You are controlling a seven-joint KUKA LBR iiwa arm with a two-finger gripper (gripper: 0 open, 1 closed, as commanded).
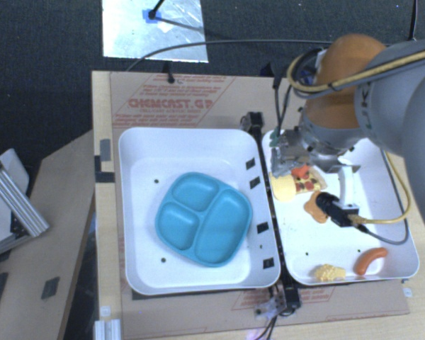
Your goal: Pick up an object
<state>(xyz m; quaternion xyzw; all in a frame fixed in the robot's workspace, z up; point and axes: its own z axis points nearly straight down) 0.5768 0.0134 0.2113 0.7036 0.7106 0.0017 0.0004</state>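
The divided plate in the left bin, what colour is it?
Light blue; the plate shows clearly in the camera view.

Two bins [191, 142], one blue plate [203, 218]

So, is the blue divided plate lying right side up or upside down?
Right side up. The blue divided plate lies flat in the left bin, its three compartments facing up.

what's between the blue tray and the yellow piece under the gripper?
In the camera view: bare floor of the left bin, then the two bins' adjoining walls with black clips between the blue tray and the pale yellow piece.
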